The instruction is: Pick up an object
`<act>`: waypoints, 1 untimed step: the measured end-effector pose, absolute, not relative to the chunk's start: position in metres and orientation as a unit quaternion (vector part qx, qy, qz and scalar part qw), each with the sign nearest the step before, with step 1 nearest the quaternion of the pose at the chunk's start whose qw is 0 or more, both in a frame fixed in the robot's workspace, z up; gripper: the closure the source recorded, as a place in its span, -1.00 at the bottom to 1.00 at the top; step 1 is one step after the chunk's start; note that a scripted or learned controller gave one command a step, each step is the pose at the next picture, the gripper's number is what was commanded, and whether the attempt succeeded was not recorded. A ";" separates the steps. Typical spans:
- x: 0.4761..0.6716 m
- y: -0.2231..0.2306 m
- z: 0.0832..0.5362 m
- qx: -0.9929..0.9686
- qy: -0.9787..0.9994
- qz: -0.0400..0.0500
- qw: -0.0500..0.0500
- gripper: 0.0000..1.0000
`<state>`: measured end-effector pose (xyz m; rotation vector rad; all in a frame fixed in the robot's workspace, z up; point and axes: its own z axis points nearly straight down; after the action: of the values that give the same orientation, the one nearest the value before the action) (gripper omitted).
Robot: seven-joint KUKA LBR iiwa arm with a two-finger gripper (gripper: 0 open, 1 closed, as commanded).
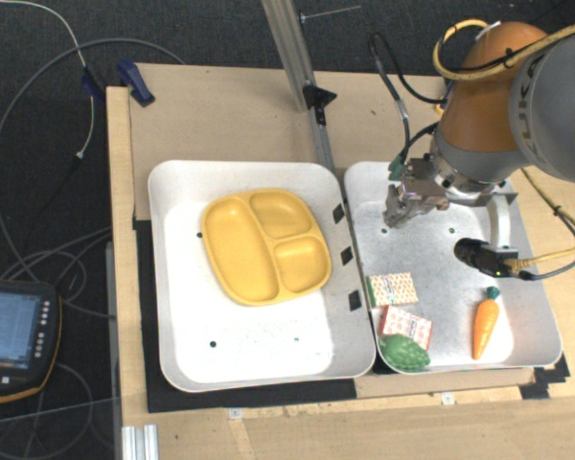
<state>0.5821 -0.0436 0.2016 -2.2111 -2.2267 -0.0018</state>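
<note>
Room: right bin (431, 257) has bare speckled floor across its upper and middle part; objects crowd its near edge only
Left bin (172, 257): a yellow three-compartment plate (265, 245) lies in its upper half, set at a slant; bare white floor below it
Objects: a checked packet (393, 288) just above a red-and-white packet (406, 327), which touches a green knobbly lump (405, 353) at the near rim; an orange carrot (485, 322) with a green top stands well apart to their right
Materials: bins smooth white plastic with rounded corners; carrot glossy and tapered
Gripper (397, 209): over the right bin's upper left, above bare floor; whether it is open or closed cannot be told; nothing seen between its fingers
</note>
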 end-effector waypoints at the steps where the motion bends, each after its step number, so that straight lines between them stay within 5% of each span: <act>1: 0.592 0.014 0.199 -0.704 -0.710 -0.001 0.001 1.00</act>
<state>0.5923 0.0143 0.1988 -2.2119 -2.2287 -0.0042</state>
